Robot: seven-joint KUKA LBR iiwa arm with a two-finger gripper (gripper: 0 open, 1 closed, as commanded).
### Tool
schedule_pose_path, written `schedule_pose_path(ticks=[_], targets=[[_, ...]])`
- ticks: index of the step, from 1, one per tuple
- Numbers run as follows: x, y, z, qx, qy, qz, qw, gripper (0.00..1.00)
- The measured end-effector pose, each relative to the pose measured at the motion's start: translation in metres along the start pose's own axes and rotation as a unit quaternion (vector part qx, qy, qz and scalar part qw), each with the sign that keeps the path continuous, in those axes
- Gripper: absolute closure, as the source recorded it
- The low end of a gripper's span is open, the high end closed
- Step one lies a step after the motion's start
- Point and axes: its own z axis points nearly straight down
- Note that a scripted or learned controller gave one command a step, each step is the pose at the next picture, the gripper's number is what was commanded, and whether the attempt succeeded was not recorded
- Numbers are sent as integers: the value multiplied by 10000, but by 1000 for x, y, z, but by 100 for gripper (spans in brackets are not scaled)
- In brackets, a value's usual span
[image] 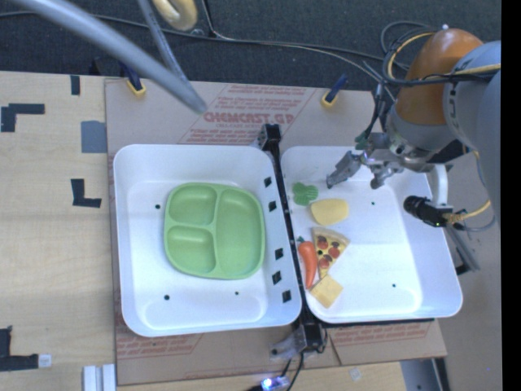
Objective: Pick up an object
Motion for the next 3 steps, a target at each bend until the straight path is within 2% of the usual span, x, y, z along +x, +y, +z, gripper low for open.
schedule_pose_path(ticks=[1,2,3], targets=[[5,-2,45,-2,-1,-4,10000,0],[7,0,32,-22,5,-14,10000,100],[-1,0,-27,-57,2,-3,10000,100]])
